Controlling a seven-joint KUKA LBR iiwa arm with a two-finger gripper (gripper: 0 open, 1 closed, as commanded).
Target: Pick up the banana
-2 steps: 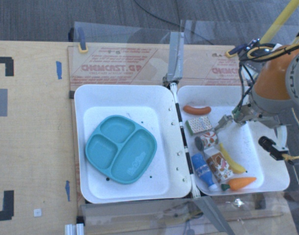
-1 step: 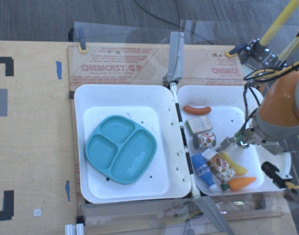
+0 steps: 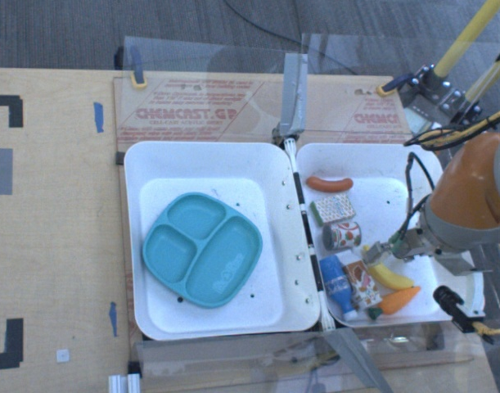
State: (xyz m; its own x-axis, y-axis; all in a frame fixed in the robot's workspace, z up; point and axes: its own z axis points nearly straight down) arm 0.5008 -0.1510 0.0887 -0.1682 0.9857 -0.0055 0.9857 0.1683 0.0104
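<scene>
The gripper point(image 3: 379, 252) reaches into the right bin point(image 3: 397, 188) from the right, its tip low over the near end of the banana point(image 3: 391, 276); whether it is wide, narrow or closed on anything cannot be told at this size. The banana lies in the front part of that bin, slanting toward the front right. Touching the banana on its front side is a carrot point(image 3: 398, 300). Just left of the banana is a small printed box point(image 3: 364, 285), and left of that a blue bottle point(image 3: 338, 285). Behind the banana stand a can point(image 3: 342, 235), a patterned box point(image 3: 335, 210) and, farthest back, a sausage point(image 3: 329, 184). Well left of the banana, in the left bin point(image 3: 143, 164), sits a blue divided plate point(image 3: 202, 249).
</scene>
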